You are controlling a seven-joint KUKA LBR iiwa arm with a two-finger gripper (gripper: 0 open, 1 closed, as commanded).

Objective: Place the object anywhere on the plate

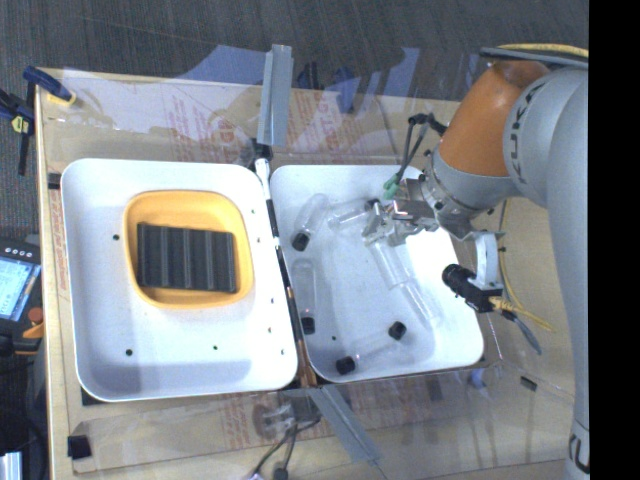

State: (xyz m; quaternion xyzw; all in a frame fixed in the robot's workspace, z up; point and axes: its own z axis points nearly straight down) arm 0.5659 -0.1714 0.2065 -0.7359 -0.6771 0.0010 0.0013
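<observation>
While the grey arm with the orange band (490,118) is reaching in from the right, we are seeing its claw (385,218) hanging over the upper part of the right shallow white bin (455,343). We cannot tell how far the claw is opened or whether it is gripping anything. 2 bins are sitting side by side on the table (150,118). Several clear plastic tubes with black caps (400,288) are lying scattered in the right bin, 1 just below the claw. Well apart, the yellow rounded plate with a dark ribbed centre (188,251) is resting in the left shallow white bin (90,358).
</observation>
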